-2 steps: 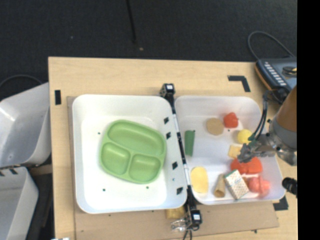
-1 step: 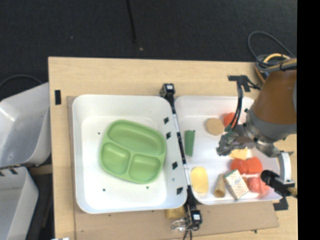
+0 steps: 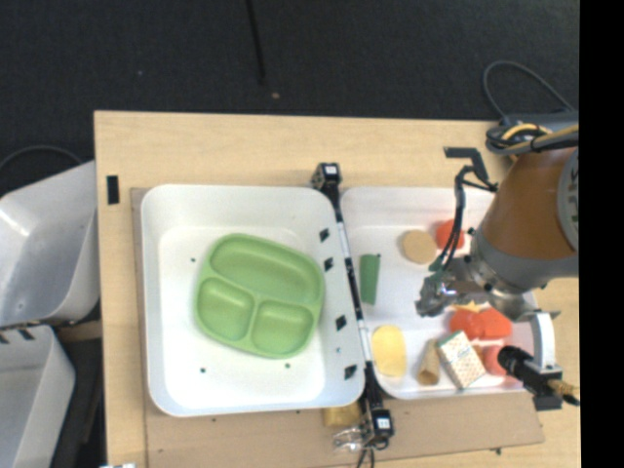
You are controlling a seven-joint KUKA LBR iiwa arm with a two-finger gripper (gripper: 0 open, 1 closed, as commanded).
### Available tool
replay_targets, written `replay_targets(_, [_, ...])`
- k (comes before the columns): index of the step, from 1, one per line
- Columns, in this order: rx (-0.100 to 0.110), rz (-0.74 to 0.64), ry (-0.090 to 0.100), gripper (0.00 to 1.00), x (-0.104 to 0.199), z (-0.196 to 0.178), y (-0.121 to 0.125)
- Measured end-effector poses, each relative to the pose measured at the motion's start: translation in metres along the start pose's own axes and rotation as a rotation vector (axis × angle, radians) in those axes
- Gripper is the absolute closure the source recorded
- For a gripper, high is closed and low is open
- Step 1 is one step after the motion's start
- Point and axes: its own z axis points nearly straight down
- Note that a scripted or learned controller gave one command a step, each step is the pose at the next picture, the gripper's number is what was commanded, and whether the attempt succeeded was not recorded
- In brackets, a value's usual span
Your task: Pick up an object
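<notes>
Right white bin (image 3: 390, 201), gripper (image 3: 435, 295) low, grip unclear, orange block (image 3: 480, 322) just beside it

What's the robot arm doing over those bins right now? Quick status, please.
End effector low over right bin, nothing visibly held. Green block, yellow piece, tan disc lie loose. Orange items crowd beside the arm.

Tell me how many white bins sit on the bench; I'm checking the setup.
2. The left bin holds a green divided plate; the right bin, beside it, holds small items under the arm.
</notes>
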Motion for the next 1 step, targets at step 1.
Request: replay_targets(1, [0.006, -0.001, 0.001, 1.00, -0.0111, 0.0953, -0.0021])
